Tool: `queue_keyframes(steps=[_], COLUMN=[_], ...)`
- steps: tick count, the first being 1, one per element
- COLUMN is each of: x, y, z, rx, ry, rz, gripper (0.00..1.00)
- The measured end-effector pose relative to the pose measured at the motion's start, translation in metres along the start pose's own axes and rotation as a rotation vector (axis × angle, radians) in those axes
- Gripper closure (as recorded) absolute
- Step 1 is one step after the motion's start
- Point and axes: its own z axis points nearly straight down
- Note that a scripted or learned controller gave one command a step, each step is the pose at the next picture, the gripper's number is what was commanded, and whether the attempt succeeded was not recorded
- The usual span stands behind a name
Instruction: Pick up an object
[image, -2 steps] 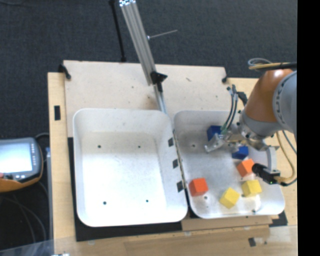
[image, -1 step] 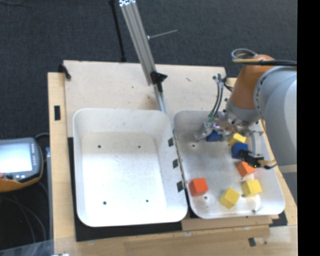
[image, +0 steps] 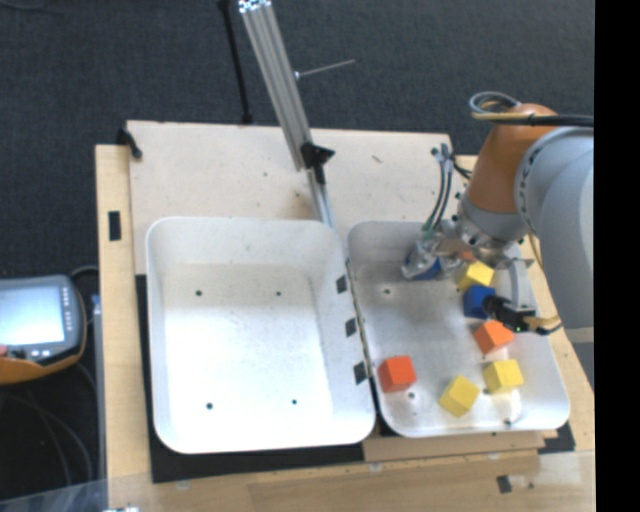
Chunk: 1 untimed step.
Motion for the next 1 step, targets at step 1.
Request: queue_keyframes(steps=[1], x=[0.0603], y=[0.0079], z=[-0.0631], rx=[-0.004], ry=[0.006], rz=[0.000], gripper=[1.00])
